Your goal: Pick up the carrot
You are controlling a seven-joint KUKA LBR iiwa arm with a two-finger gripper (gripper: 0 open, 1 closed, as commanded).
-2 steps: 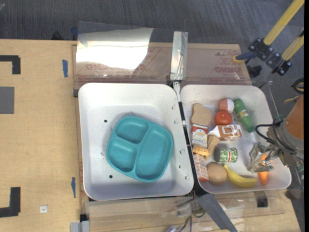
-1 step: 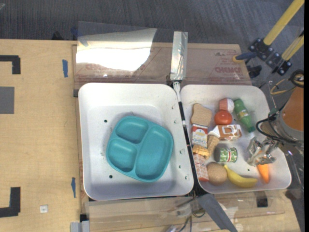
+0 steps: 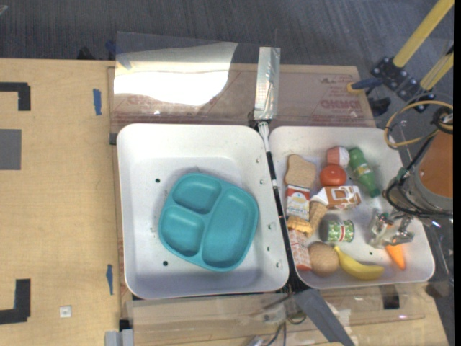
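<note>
The small orange carrot (image 3: 397, 256) lies in the right bin (image 3: 421, 272), near its front right corner, just right of the banana (image 3: 359, 265). My gripper (image 3: 390, 233) hangs low over the same corner, its metal tip directly above and slightly left of the carrot's thick end. The tip looks very close to the carrot, but I cannot make out any contact between them. The arm's grey body and orange band (image 3: 439, 170) come in from the right edge, over the bin's right wall.
The right bin is crowded: a bread slice (image 3: 300, 171), tomato (image 3: 333, 175), green bottle (image 3: 364, 173), small carton (image 3: 339, 197), can (image 3: 337, 231) and potato (image 3: 324, 259). A teal divided plate (image 3: 209, 222) sits in the left bin (image 3: 144, 150). Yellow stand legs (image 3: 425, 27) rise at the back right.
</note>
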